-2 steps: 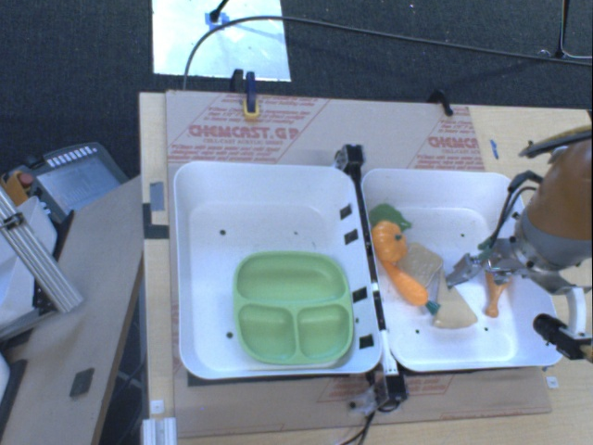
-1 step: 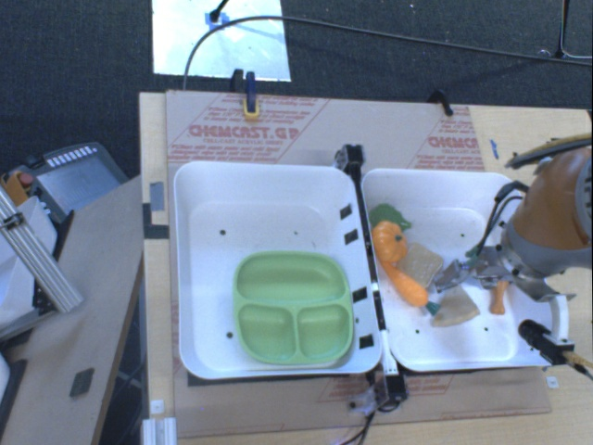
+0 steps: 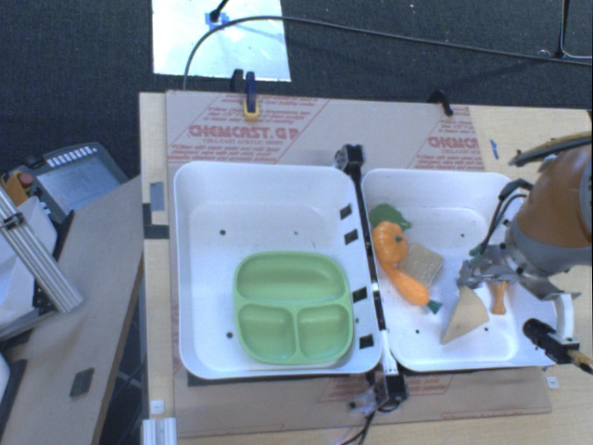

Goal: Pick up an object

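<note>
One gripper (image 3: 479, 274) hangs just above the tan wedge (image 3: 465, 316).

**Arm, as seen on my overhead feed**

Item: the one arm (image 3: 556, 216) I drive, entering at the right edge.

- Upper housing: rounded, bulbous shell, orange-brown on my screen, smooth and unmarked as far as I can tell.
- Below it: a lighter grey collar section, curved, with a pale highlight along its lower edge.
- Cabling: thin black cables looping off the left side of the housing and running down toward the wrist.
- Wrist hardware: dark grey metal, angular, small and blurred; I cannot make out screws or lettering.
</note>
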`<action>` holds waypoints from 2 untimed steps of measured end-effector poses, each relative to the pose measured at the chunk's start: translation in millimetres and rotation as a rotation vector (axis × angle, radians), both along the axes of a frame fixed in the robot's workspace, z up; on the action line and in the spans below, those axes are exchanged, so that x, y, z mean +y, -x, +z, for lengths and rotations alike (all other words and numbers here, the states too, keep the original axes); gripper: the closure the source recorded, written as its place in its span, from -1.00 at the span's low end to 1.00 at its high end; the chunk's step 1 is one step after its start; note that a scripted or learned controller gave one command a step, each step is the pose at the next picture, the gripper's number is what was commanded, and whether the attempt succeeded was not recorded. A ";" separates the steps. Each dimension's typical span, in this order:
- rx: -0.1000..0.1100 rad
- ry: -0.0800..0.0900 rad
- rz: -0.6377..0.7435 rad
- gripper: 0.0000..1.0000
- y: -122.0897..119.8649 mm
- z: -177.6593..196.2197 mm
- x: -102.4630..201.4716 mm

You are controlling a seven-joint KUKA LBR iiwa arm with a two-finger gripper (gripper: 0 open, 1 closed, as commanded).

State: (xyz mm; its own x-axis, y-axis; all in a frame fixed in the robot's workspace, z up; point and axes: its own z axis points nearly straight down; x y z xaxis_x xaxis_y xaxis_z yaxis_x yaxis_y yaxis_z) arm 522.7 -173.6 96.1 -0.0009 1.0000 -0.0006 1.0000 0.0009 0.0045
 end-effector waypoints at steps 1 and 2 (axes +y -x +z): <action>-0.003 0.002 0.003 1.00 -0.7 64.3 0.4; -0.002 0.002 0.003 1.00 -10.0 121.6 -5.9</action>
